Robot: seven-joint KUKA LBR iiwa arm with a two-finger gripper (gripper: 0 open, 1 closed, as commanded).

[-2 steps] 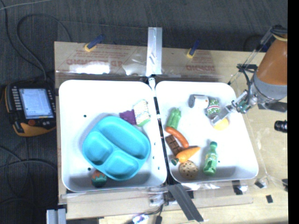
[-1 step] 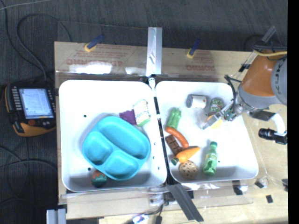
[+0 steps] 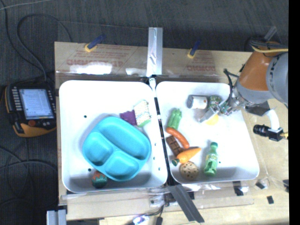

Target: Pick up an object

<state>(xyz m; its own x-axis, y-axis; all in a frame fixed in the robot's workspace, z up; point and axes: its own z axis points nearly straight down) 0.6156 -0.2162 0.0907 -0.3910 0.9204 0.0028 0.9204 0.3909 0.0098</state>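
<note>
Landmark: the metal divider strip (image 3: 155, 50) standing upright between the two bins; places below are given from it.
Tabletop (image 3: 112, 55): pale wood-coloured board, with printed sheets under clear film at its far edge.
Left bin (image 3: 70, 125): shallow, white, smooth plastic with rounded corners, left of the divider.
Right bin (image 3: 243, 144): the same make, right of the divider.
Arm (image 3: 262, 74): grey casing with an orange band, entering from the right of the divider; its upper part is cut off by the frame edge.
Pincer (image 3: 213, 111): low in the right bin, right of the divider, over a small yellow piece (image 3: 213, 120). Cannot tell whether it is apart or together; the metal parts blur into each other.
Grey can (image 3: 197, 101): short cylinder lying on its side, just left of the pincer, touching or nearly so.
Green bottle (image 3: 211, 159): glossy plastic, near the right bin's front.
Green vegetable (image 3: 174, 118): long and smooth, just right of the divider line.
Sausage (image 3: 177, 136): orange-red and curved, below the vegetable.
Carrot (image 3: 188, 153): orange, tapered.
Round biscuit (image 3: 189, 170): tan, speckled.
Blue tray (image 3: 117, 146): turquoise, three compartments, rounded, in the left bin.
Purple block (image 3: 128, 117): partly hidden behind the tray's rim.
Pale packet (image 3: 142, 112): print too small to read.
Small toy (image 3: 99, 179): red and green, half tucked under the tray.
</note>
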